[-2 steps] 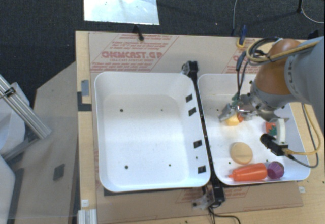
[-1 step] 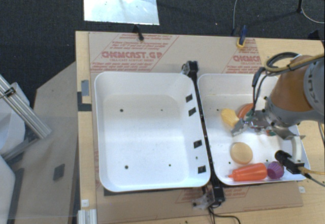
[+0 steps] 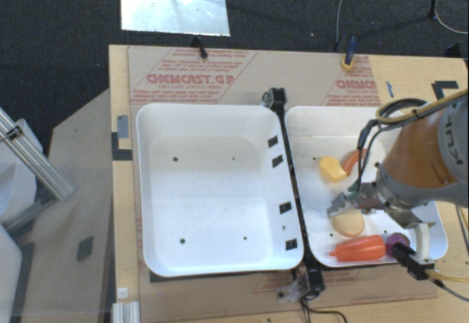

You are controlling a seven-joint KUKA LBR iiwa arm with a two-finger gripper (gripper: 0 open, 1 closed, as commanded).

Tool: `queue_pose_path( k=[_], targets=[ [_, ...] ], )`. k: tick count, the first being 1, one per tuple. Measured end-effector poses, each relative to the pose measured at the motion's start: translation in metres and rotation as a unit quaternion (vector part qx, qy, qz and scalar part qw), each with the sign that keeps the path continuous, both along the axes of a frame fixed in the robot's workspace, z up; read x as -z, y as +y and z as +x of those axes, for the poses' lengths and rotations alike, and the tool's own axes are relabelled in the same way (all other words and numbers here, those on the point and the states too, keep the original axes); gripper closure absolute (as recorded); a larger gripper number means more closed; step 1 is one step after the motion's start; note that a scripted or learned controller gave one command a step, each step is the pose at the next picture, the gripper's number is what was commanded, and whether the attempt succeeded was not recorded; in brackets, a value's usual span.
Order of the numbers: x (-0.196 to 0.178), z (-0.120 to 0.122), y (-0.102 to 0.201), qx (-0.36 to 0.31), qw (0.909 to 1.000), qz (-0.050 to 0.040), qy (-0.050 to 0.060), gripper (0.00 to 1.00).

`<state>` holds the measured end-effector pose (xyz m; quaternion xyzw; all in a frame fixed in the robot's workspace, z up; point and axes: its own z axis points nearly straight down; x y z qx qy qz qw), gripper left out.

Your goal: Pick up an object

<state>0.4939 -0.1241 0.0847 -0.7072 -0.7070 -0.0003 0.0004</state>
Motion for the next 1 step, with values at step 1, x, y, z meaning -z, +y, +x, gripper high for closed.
queue_pose_path(
  k=[1],
  targets=[
    [-0.0029,0.0708,0.0018,-0.004,1.0000,-0.0013,-0.004,0.00]
  ],
)
